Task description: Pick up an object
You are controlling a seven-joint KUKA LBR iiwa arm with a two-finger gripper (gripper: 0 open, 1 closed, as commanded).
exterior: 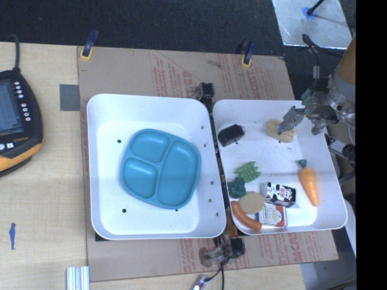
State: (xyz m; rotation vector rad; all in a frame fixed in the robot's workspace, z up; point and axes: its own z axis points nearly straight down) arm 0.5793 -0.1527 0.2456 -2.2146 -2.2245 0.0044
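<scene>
The right bin [326, 222] holds several small items: a beige chunk [279, 131], a black object [230, 134], a toy carrot [309, 185], a green leafy piece [247, 170], a black-and-white carton [280, 193], a tan disc [252, 202] and a hot dog [244, 218]. My gripper [304, 121] hangs over the bin's upper right corner, open, with nothing between its fingers. Its left finger [291, 118] is just above and right of the beige chunk.
The left bin [103, 216] holds a blue divided plate [161, 168]. A small orange-and-white packet [274, 215] lies by the hot dog. A teach pendant [15, 116] sits on the bench at far left. Clamps [88, 44] pin the cardboard base.
</scene>
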